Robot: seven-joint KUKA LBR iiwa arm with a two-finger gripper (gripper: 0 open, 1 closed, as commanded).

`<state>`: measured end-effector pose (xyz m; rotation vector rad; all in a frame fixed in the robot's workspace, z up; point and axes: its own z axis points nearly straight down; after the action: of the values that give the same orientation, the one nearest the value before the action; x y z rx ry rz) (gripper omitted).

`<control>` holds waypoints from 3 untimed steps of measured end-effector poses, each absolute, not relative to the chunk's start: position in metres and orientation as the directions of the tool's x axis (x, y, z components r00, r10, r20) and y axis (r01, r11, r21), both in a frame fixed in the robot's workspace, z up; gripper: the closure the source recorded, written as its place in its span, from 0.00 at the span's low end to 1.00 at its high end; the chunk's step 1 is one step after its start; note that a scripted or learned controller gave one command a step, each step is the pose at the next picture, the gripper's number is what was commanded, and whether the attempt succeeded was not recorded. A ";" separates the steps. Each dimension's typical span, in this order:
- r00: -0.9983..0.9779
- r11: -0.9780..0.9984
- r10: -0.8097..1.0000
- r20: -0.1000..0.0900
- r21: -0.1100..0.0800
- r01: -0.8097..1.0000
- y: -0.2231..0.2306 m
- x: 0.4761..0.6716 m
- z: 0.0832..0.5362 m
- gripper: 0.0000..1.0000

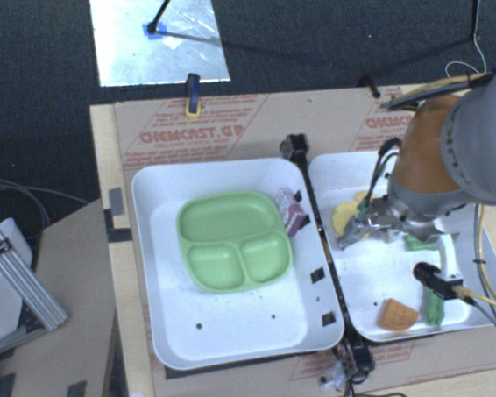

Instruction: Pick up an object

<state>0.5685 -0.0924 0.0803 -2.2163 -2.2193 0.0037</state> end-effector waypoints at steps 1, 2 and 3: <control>-0.008 0.008 1.000 -0.003 0.013 1.000 -0.099 0.671 0.087 0.00; 0.000 0.000 1.000 0.000 -0.001 1.000 -0.107 0.622 0.084 0.00; -0.005 0.005 1.000 -0.001 0.004 1.000 -0.107 0.624 0.096 1.00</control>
<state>0.6244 -0.1070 0.0956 -2.2176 -2.2297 -0.0031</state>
